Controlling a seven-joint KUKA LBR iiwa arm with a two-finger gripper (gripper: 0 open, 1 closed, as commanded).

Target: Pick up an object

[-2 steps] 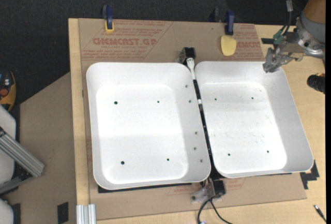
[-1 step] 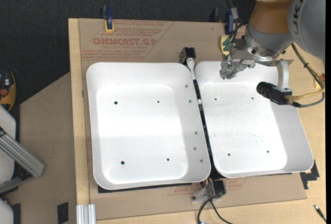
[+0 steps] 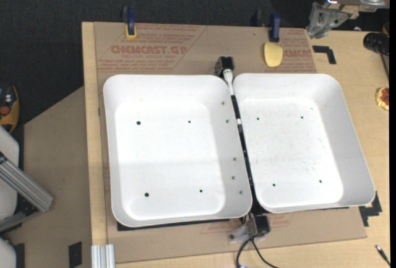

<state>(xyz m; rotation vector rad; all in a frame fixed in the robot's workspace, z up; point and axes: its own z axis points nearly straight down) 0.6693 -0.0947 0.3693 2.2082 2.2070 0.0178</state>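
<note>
Up at two o'clock, the gripper (image 3: 322, 20) hangs beyond the bins, over the bench's far edge; whether it is apart or together I cannot tell. Nearby, at one o'clock, a small yellow object (image 3: 273, 54) lies on the brown board (image 3: 161, 47), just behind the right bin (image 3: 346, 130), beside the left bin (image 3: 114, 137).

Small pale-yellow object (image 3: 273, 54) on the board behind the right bin (image 3: 352, 137)

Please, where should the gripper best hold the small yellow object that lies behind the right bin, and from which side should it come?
Judging by shape, grip the yellow object across its narrower sides, coming from straight above. It lies flat on the board, apart from the right bin rim, with free space both sides.
</note>
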